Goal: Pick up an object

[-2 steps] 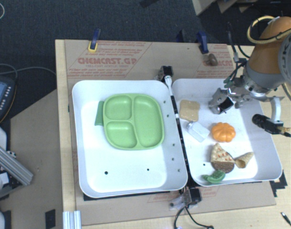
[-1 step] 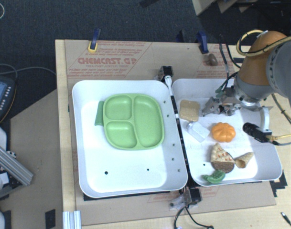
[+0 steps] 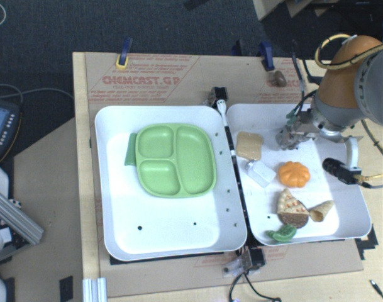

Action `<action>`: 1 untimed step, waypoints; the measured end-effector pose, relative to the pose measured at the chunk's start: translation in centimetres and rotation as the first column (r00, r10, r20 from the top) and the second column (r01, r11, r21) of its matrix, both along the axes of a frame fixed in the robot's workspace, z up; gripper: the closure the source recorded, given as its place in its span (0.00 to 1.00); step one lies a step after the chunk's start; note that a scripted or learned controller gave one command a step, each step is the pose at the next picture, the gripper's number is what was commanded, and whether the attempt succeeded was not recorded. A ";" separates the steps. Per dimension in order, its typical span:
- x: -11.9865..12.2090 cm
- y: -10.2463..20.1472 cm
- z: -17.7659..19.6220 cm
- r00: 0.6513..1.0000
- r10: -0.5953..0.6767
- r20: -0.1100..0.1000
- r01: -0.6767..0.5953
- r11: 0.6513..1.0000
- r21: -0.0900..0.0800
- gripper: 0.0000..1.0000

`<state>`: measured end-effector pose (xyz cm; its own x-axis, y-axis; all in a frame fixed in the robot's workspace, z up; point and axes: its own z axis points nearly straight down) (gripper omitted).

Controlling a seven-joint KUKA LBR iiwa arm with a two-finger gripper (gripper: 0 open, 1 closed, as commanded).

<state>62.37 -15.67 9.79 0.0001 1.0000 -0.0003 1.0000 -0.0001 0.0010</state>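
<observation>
Tool [image 3: 294,134] over right bin [image 3: 358,200] holding orange pumpkin [image 3: 294,174], bread [image 3: 249,146].

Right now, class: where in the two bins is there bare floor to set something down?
Left bin: bare floor in front of the green divided plate. Right bin: crowded around the orange pumpkin, tan block and bread slice.

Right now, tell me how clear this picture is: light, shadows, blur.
Camera view: even, soft light; the white bins are bright but not blown out. The green tray and orange pumpkin look sharp, with faint shadows. The gripper is small and slightly smeared, so its details are hard to read.
</observation>
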 end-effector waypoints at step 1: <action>-0.4 -0.2 4.5 1.000 -0.001 0.005 0.001 1.000 -0.002 1.00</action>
<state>62.00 -15.82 14.26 0.0012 1.0000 -0.0019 1.0000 -0.0012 0.0056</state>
